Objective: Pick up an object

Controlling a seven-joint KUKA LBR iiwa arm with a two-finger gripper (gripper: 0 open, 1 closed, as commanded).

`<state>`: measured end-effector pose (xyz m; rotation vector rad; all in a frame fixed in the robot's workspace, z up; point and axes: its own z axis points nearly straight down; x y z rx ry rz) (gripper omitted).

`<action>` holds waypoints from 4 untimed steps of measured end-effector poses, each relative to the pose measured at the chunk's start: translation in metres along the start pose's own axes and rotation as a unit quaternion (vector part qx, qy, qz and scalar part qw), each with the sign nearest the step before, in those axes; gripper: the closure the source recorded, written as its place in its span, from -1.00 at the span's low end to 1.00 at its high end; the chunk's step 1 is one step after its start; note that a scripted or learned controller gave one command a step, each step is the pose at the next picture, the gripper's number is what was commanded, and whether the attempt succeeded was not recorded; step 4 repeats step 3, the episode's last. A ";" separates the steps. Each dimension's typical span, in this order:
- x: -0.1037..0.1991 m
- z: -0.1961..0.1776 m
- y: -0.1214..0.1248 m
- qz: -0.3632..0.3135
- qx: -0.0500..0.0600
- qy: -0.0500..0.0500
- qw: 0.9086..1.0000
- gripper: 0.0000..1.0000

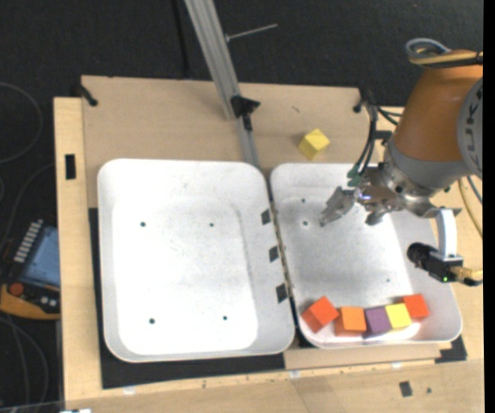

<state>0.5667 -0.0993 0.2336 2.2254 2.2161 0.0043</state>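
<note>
Grey two-finger gripper hangs over far half of right white shallow bin, jaws apart, nothing between them. Row of small blocks along near rim: red-orange cube, orange, purple, yellow, red. Loose yellow cube on tabletop, far side. Step: approach, likely. Next: travel nearward, descend over one block.

- The gripper hangs over the right bin, fingers spread, nothing between them.
- Five blocks line the bin's near wall: red, orange, purple, yellow, red.
- A yellow cube sits on the bench behind the bins.
</note>
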 end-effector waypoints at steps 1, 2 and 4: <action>-0.090 -0.017 -0.027 0.001 -0.001 -0.003 1.000 -1.00; -0.102 0.057 0.031 -0.003 0.002 -0.003 1.000 -1.00; -0.112 0.091 0.069 -0.001 0.001 -0.003 1.000 -1.00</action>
